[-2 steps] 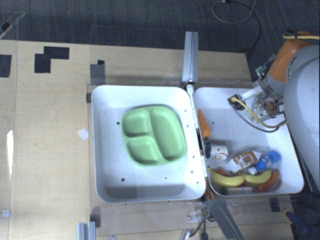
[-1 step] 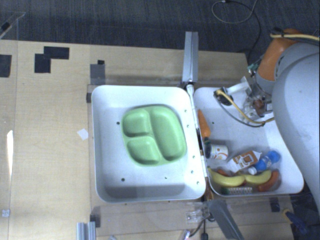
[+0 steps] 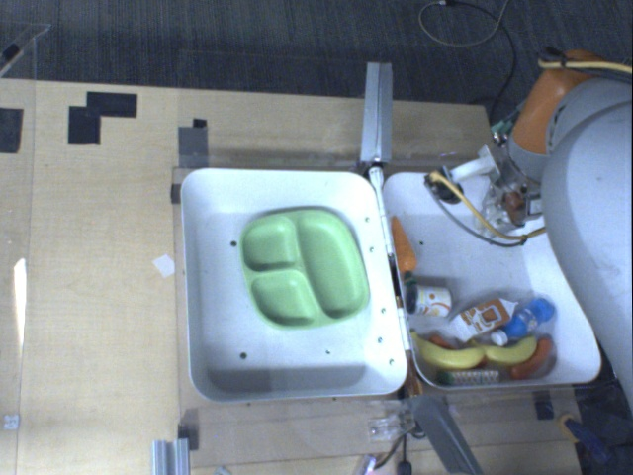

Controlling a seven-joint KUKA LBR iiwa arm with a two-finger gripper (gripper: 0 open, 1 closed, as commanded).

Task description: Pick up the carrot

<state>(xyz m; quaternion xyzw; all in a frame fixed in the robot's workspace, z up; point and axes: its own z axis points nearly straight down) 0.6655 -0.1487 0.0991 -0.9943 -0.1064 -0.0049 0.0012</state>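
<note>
Camera view: carrot lies in the right bin, tight against its left wall, next to the divider between the two bins. Long axis runs roughly 12-to-6, thin end toward 12, fat end toward 6. It looks like a small toy or plastic piece, so my read: light, rigid, smooth, probably a bit slippery, not fragile.

Best hold, as I judge it: across the width at mid-body, where it's thick enough to seat. Problem: the wall side leaves little room for a finger, so a grasp may need to nudge it off the wall first or come in along the length.

Pincer sits at the far-right side of the same bin, amid cables under the orange band. Can't tell its state; it's too cluttered there. Carrot is well apart from it, at about 8 o'clock.

Clutter at the bin's 6 o'clock end: small can, bananas, juice carton. The can is just beside the carrot's fat end. Green divided tray sits in the left bin.
</note>
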